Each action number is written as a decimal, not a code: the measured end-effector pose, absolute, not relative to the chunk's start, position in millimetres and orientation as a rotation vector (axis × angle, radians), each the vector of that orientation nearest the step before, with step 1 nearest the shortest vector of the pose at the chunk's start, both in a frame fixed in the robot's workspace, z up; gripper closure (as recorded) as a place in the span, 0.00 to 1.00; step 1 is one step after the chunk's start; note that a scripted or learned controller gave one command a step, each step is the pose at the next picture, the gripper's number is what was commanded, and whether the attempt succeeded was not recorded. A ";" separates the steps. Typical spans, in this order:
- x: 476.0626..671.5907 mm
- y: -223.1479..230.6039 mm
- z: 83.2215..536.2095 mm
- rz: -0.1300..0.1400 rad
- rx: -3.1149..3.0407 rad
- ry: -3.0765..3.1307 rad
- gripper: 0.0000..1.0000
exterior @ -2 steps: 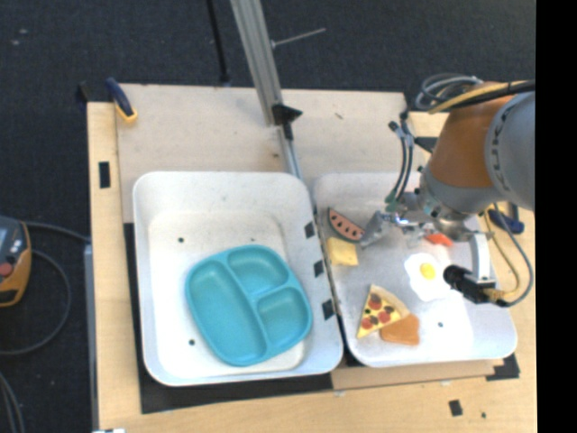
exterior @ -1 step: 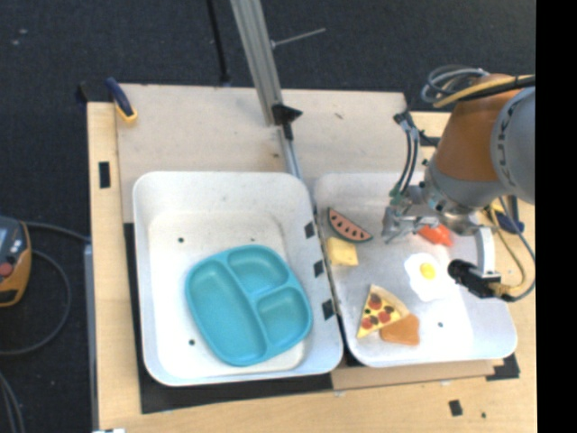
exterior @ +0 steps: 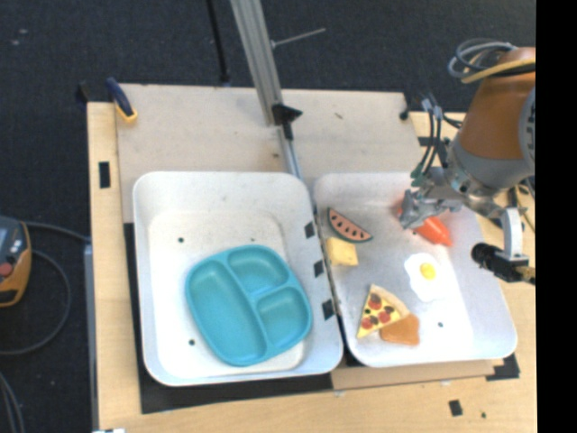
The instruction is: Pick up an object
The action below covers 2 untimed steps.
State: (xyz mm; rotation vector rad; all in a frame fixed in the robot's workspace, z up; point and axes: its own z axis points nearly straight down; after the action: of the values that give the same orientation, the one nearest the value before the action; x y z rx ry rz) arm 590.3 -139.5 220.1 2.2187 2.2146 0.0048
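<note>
In the right bin (exterior: 478,332) lie a watermelon slice (exterior: 349,225), a yellow block (exterior: 342,253), a fried egg (exterior: 425,276), a pizza slice (exterior: 380,310) and an orange piece (exterior: 402,332). My gripper (exterior: 420,211) is low over the bin's back right part. An orange-red toy (exterior: 435,231) lies right under and beside it, partly hidden. Whether the toy sits between the fingers cannot be made out.
The left bin (exterior: 162,206) holds a blue divided plate (exterior: 250,303). A slanted metal post (exterior: 261,61) stands behind the bins. The bench edge (exterior: 104,242) runs along the left, with a blue-yellow clamp (exterior: 121,99) at its back corner.
</note>
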 end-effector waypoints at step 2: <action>598.3 -137.6 286.8 0.002 2.216 2.223 1.00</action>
State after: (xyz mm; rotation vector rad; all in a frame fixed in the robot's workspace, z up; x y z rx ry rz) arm 598.3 -137.6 286.8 2.2159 2.2230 0.0023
